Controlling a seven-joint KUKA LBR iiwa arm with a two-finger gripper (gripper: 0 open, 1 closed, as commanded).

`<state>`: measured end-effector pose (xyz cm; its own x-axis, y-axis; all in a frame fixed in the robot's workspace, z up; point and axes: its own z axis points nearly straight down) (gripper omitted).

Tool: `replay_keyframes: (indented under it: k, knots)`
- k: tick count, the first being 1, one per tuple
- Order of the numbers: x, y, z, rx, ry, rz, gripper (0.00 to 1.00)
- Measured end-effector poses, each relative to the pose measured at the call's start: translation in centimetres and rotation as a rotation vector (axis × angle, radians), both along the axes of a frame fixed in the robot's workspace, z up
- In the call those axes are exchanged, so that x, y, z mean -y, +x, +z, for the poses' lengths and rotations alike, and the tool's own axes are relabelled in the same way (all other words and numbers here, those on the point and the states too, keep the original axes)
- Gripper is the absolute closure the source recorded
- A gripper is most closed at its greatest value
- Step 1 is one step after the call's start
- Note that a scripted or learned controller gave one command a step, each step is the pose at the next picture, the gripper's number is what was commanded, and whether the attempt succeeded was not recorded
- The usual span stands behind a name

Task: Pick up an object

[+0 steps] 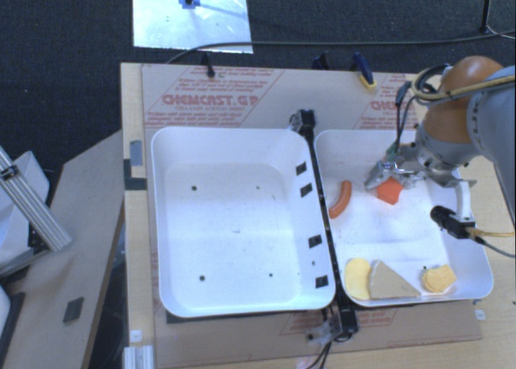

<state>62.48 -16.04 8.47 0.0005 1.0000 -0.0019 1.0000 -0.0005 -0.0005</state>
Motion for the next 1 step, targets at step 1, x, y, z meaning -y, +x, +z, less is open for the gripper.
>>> replay_keyframes:
  k: [1]
  knots:
    - [-0.20, 0.33, 1.27, 0.008, 0.000, 0.004, 1.00]
